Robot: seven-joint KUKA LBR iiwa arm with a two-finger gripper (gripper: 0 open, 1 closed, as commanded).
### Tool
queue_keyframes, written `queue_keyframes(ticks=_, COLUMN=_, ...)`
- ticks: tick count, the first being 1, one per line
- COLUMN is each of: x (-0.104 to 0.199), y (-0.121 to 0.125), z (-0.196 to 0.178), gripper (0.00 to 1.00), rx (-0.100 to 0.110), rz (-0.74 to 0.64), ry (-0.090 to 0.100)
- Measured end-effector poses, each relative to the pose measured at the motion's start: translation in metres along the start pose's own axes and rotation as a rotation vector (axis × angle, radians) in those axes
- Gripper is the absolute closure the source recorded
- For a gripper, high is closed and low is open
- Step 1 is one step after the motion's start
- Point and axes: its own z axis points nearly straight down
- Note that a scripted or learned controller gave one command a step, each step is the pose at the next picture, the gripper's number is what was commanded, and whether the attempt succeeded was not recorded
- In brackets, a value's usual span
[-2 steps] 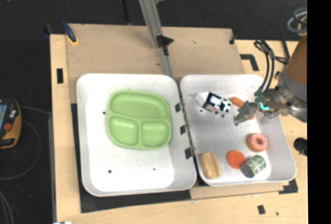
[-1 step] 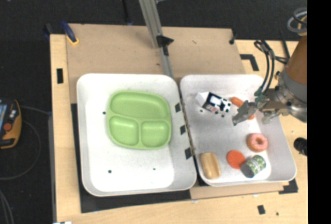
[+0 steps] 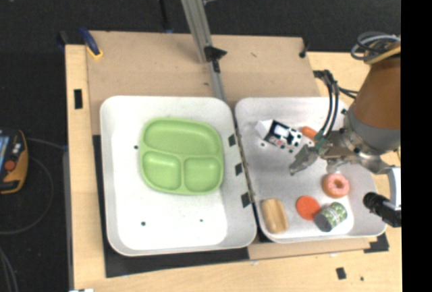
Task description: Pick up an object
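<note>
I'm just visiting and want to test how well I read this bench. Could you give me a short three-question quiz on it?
1. True or false: the green divided plate lies in the same bin as the pink doughnut.
2. Which lies nearest the tool: (a) the white box with black marks, (b) the tan bread roll, (c) the green can?
3. What colour is the round thing between the roll and the can?

Key: 1 false, the plate is in the left bin and the doughnut in the right bin; 2 (a); 3 orange-red.
</note>
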Motion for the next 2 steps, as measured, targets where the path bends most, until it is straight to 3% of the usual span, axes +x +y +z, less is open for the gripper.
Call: queue_keyframes(ticks=2, x=0.017, y=0.001, z=0.101, gripper=0.0, rx=0.002, rz=0.003, ry=0.001)
